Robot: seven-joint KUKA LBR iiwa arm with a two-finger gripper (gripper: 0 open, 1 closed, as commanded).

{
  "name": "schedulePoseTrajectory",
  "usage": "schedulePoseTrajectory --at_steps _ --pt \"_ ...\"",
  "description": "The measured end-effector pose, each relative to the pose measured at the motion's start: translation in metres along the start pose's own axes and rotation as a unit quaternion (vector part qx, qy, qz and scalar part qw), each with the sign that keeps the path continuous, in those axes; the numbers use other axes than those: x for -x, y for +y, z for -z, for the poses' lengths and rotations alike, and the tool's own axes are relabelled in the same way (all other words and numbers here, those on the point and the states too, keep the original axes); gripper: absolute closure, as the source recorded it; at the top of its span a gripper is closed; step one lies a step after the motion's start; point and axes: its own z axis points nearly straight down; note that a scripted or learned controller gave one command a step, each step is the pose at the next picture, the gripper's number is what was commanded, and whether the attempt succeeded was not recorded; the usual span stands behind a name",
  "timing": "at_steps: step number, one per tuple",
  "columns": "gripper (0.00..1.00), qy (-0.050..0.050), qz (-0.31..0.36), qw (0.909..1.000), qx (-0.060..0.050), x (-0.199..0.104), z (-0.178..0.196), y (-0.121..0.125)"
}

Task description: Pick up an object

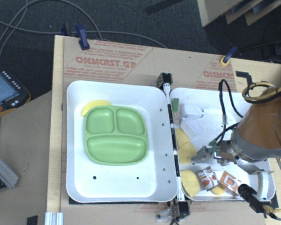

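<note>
red-and-white packet [207, 178] lies just below end effector [206, 154].

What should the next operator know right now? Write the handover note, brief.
Gripper: low in the right bin, over the clutter; nothing visibly held.
Objects: yellow pieces and red-and-white packets lie at the right bin's near end. Green divided plate sits in the left bin, a yellow piece at its far-left corner.
Done: nothing lifted.
Left: grasp and raise one object.

Green tray [116, 134] in white bin [73, 142]; yellow banana [94, 106].
</note>
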Motion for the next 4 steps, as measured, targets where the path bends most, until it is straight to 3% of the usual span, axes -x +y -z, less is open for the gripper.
schedulePoseTrajectory --at_steps 1,2,4 --pt "0.0 0.0 0.0 1.0 0.0 0.01 -0.05 -0.001" --pt "0.0 0.0 0.0 1.0 0.0 -0.004 -0.05 -0.001" --pt "0.0 0.0 -0.001 1.0 0.001 0.002 -0.05 -0.001"
